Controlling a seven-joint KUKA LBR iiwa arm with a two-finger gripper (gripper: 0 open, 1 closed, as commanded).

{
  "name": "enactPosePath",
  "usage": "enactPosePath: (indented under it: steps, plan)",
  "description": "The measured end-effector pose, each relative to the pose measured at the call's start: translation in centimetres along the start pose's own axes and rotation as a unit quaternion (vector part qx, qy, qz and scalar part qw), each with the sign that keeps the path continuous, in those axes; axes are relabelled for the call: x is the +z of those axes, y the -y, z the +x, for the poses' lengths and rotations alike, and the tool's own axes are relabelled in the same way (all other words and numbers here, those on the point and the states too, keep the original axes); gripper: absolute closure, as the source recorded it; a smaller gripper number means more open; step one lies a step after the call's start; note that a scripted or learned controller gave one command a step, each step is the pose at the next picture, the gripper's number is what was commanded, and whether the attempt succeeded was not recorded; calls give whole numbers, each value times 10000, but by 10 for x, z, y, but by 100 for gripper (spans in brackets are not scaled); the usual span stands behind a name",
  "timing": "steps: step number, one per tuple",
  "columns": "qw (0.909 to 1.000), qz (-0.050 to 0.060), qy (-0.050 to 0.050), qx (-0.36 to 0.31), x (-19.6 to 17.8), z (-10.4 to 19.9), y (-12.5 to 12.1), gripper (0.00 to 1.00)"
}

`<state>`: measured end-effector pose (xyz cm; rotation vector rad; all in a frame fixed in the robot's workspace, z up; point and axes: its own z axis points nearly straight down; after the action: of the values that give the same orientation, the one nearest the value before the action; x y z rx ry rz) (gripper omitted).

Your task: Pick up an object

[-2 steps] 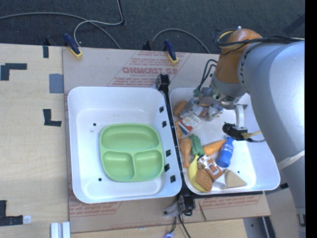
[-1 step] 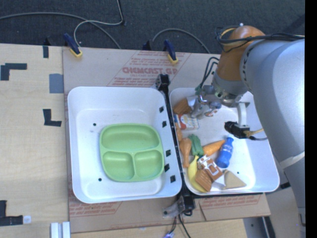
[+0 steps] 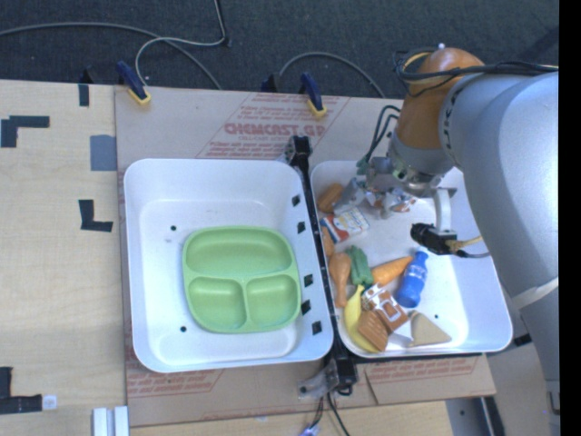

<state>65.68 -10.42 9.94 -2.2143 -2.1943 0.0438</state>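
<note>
- Nearest us, at about 5 o'clock in the right bin (image 3: 490,330), we find a beige wedge (image 3: 428,331) lying against the front wall, and just beside it, toward 9 o'clock, a brown-and-white toy packet (image 3: 379,321) resting on a yellow banana (image 3: 352,309).
- A step farther in, a blue bottle (image 3: 412,278) lies tilted, its white cap pointing toward 12 o'clock; an orange carrot (image 3: 391,269) touches it on the 9 o'clock side, and a green piece (image 3: 360,266) sits beside that.
- Along the bin's 9 o'clock wall we see another orange item (image 3: 339,275) (its exact kind is hard to tell).
- In the left bin (image 3: 150,243), a green divided plate (image 3: 241,277) lies flat near the middle, with one long compartment at 12 o'clock and two smaller ones at 6 o'clock.
- Farther back in the right bin, a small white-and-red packet (image 3: 349,219) lies among the clutter at about 11 o'clock, with an orange piece (image 3: 330,195) beyond it.
- The gripper (image 3: 388,193) hangs low over that far clutter; we cannot tell how it is set, since wrist hardware hides it, and we see nothing held.
- A black fitting (image 3: 434,237) on a white bracket sticks out at the gripper's 4 o'clock.
- Above it rises the grey arm (image 3: 508,162) with its orange band (image 3: 431,98).
- Farthest off, two blue-and-yellow clamps (image 3: 132,83) grip the cardboard sheet (image 3: 236,125) at its 12 o'clock edge.
</note>
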Motion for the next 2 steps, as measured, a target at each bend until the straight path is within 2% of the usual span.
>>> enactPosePath:
  steps: [1,2]
  plan:
    - [9997,-254,-24,-53,10,-45,41,0]
    - [9998,-207,-11,-51,17,-36,120,0]
